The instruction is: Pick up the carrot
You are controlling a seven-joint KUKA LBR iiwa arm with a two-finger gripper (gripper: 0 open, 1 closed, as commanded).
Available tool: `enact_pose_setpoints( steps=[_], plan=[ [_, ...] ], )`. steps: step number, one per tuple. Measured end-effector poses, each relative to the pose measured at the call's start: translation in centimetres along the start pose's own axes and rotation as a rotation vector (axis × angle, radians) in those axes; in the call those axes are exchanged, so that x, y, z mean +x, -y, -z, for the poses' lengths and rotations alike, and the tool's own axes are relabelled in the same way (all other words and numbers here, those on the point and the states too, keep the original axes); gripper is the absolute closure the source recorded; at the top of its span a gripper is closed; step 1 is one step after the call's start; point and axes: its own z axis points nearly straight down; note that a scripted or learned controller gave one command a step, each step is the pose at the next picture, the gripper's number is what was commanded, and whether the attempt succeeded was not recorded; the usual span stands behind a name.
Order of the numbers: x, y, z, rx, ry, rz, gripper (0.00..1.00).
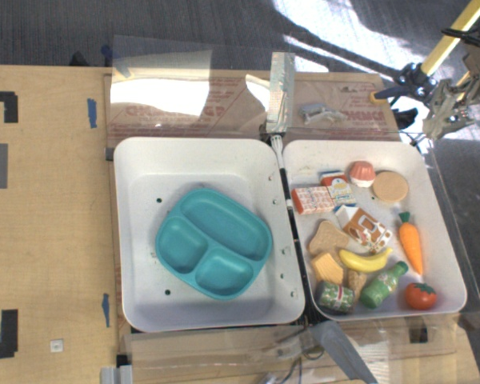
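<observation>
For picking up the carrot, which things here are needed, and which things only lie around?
Needed:
carrot, near the right bin's right wall
gripper, beyond that bin's far right corner

Only lying around:
banana
tomato
green bottle
round cookie
teal plate in the left bin

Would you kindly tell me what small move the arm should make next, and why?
Probably swing the claw in over the right bin towards the carrot: the claw sits beyond the bin's far corner, and the carrot lies untouched near the right wall.
</observation>
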Motion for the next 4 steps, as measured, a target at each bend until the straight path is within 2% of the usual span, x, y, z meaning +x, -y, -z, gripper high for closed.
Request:
enact_pose_setpoints(
  steps=[1, 4],
  plan=[
    [-0.4, 0.1, 2.6, 0.014, 0.029, -0.001, 1.0],
    [-0.9, 0.1, 6.6, 0.028, 0.064, -0.002, 1.0]
  ],
)
